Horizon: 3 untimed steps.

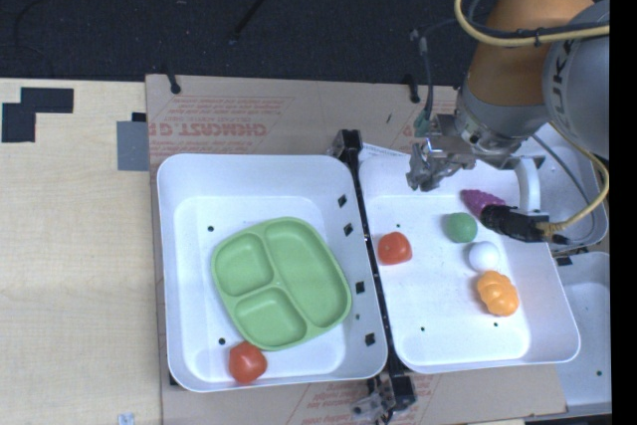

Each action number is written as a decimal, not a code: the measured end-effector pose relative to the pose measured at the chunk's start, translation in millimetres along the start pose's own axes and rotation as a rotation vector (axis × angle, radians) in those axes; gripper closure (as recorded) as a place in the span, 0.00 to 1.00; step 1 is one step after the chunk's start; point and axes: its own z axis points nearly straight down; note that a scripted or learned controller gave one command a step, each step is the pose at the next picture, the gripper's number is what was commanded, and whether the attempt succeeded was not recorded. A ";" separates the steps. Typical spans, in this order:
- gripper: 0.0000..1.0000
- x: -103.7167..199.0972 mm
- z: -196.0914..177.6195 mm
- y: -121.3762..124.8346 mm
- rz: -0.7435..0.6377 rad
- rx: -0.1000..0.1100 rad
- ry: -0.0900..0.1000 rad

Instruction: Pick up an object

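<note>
My gripper [426,174] hangs over the far edge of the right bin [458,353], with nothing visibly held. In that bin lie a red round piece [394,248] near the left wall, a green ball [460,227], a white ball [485,256], an orange lumpy piece [497,294] and a purple piece [479,199] at the far right. The gripper is up and to the right of the red piece and left of the purple one, apart from both.
The left bin [189,214] holds a green divided plate [281,282] and a red round piece [247,362] at its near edge. A black divider [363,244] separates the bins. The arm's grey and orange body [528,45] reaches in from the right.
</note>
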 end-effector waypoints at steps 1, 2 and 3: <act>1.00 50.1 2.2 9.3 0.000 -0.002 0.000; 1.00 97.4 10.1 16.2 -0.001 -0.002 0.000; 1.00 147.9 15.4 -0.2 -0.001 0.001 -0.001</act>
